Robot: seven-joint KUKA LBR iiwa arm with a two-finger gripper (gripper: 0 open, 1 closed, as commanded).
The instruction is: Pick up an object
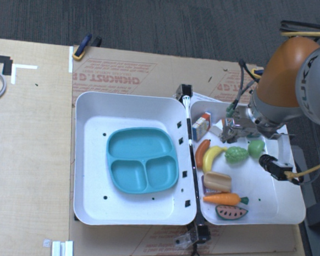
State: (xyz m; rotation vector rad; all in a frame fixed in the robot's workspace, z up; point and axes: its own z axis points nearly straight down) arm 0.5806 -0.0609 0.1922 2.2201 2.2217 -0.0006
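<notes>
Looking down, we find the jaws (pixel 232 130) low in the shallow white right bin (pixel 275 208) — spread or shut we cannot tell — just above the bumpy green toy vegetable (pixel 236 154) beside a yellow plastic banana (pixel 213 157).

Toy food crowds right bin (pixel 286 209). Yellow banana (pixel 213 158) curved, beside red-orange chili (pixel 201 152) near left wall. Green leafy piece (pixel 236 154) and green round fruit (pixel 256 148) just right of banana. Tan bread roll (pixel 217 181) below. Carrot (pixel 221 198) lies flat, watermelon slice (pixel 231 212) at front. Small carton (pixel 202 124) at back.
</notes>
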